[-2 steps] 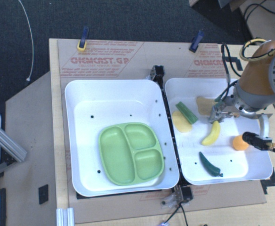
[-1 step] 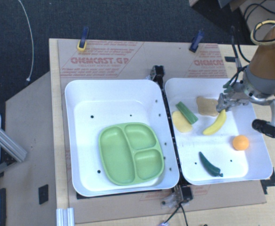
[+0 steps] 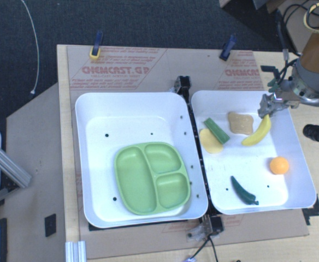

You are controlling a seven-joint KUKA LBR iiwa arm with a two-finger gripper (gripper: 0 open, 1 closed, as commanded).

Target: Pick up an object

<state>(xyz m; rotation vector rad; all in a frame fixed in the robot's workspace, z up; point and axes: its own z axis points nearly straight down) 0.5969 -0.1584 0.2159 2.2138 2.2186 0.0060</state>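
From above, we see two white bins side by side on a bench. The left bin [image 3: 88, 146] holds a green divided tray [image 3: 151, 176]. The right bin [image 3: 296, 190] contains a banana [image 3: 258, 132], a tan bread-like piece [image 3: 240, 123], a green block [image 3: 216, 130] overlapping a pale yellow piece [image 3: 210, 142], an orange ball [image 3: 279, 165] and a dark green pepper [image 3: 243, 191]. The gripper [image 3: 267, 106] hovers at the banana's upper end.
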